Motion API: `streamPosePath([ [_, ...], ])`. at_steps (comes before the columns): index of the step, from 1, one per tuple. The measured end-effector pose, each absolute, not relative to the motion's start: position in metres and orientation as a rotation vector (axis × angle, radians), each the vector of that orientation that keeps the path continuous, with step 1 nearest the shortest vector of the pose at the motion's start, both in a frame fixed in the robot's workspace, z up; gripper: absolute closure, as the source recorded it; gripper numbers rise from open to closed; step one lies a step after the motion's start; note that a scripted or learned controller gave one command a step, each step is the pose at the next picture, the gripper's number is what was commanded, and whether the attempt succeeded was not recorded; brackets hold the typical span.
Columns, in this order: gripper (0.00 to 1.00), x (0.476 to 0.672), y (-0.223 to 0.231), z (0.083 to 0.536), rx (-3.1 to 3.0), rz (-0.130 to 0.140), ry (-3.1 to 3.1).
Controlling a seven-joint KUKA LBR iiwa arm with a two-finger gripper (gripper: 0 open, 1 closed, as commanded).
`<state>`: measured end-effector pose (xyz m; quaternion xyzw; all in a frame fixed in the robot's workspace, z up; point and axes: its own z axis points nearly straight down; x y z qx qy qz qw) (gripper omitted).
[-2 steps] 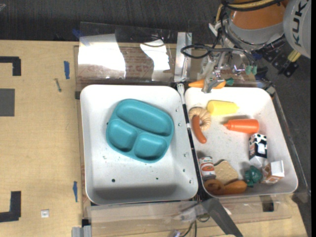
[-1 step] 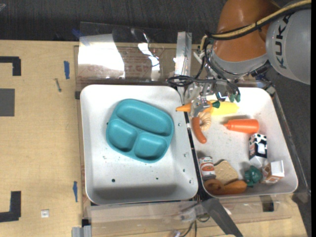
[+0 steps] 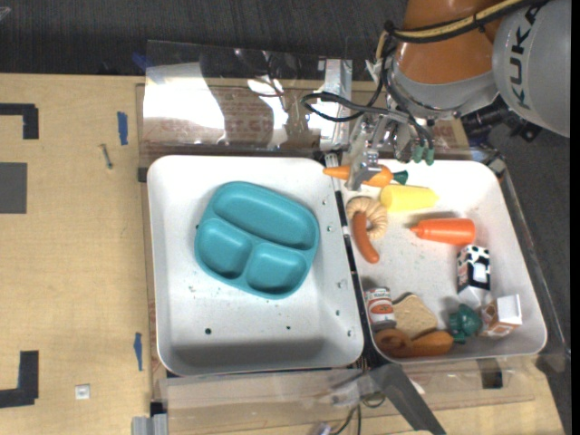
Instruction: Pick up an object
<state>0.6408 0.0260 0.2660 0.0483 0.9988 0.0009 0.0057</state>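
My gripper [image 3: 365, 169] hangs over the back left corner of the right bin [image 3: 521, 243]. A small orange carrot [image 3: 384, 178] lies crosswise between its fingers, with an orange end sticking out on each side, so the gripper is shut on it. Just below sit a tan ring-shaped pastry [image 3: 372, 210] and a red sausage [image 3: 366, 240]. To the right of the gripper lie a yellow toy [image 3: 408, 198] and a larger orange carrot [image 3: 444, 231].
The right bin also holds a cow-print carton [image 3: 473, 268], a small can [image 3: 381, 308], a bread slice [image 3: 416, 315], a green toy [image 3: 465, 323] and a brown-white block [image 3: 504, 313]. In the left bin [image 3: 172, 297] lies a teal divided plate [image 3: 258, 238].
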Motion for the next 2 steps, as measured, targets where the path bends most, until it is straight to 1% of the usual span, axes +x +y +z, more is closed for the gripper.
streamPosePath([
  [1,1.0,0.658,0.055,0.284,0.078,0.004,3.13],
  [2,1.0,0.663,0.036,0.268,0.013,0.0,3.138],
])
